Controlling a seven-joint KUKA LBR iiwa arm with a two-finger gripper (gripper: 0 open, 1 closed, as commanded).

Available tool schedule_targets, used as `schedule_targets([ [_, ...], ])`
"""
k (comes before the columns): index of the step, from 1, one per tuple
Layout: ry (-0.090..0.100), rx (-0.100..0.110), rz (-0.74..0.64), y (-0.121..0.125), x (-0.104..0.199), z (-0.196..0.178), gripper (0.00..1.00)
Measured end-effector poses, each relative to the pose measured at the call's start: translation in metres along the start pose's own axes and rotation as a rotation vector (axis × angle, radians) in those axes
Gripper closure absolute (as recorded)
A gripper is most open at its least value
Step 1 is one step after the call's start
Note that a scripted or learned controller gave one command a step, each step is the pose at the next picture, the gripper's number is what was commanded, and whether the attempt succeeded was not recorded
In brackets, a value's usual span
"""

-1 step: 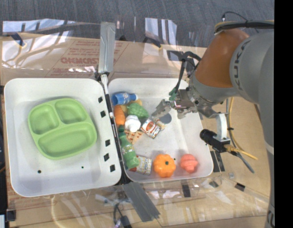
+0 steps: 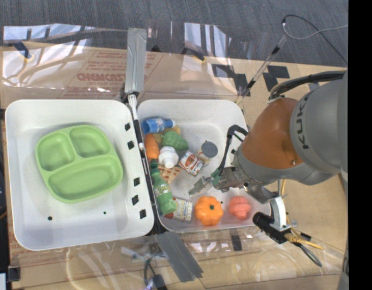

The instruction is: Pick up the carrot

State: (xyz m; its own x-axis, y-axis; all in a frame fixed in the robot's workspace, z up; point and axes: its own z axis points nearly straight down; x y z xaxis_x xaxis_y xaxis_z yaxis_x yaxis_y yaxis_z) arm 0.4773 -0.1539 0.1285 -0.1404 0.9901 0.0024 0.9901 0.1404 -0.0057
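Your tool [image 2: 205, 183] sits low in the right bin [image 2: 192, 109], near its right wall; whether it is spread or pressed together you cannot tell from this view, and nothing shows between its tips. Just beside it lie a snack packet [image 2: 192, 162] and a grey disc [image 2: 209, 149]; an orange pumpkin [image 2: 209, 211] and a pink toy [image 2: 239, 207] rest along the bin's near edge. The carrot [image 2: 151, 147] lies against the bin's left wall, well apart from the tool, crowded by a green leafy toy [image 2: 173, 140] and a white bottle [image 2: 168, 157]. Its long axis runs along that wall; which end is the tip you cannot tell. Judgement: likely light, stiff, smooth plastic, somewhat slippery. Take it across mid-body, jaws square to the long axis.
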Motion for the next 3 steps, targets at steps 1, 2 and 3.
schedule_targets([
  [1,-0.002,-0.006,0.116,0.0022,0.0164,0.0360,0.00],
  [2,-0.002,-0.005,0.109,0.0031,0.0168,0.0263,1.00],
  [3,-0.002,-0.005,0.109,0.0029,0.0168,0.0264,0.00],
])
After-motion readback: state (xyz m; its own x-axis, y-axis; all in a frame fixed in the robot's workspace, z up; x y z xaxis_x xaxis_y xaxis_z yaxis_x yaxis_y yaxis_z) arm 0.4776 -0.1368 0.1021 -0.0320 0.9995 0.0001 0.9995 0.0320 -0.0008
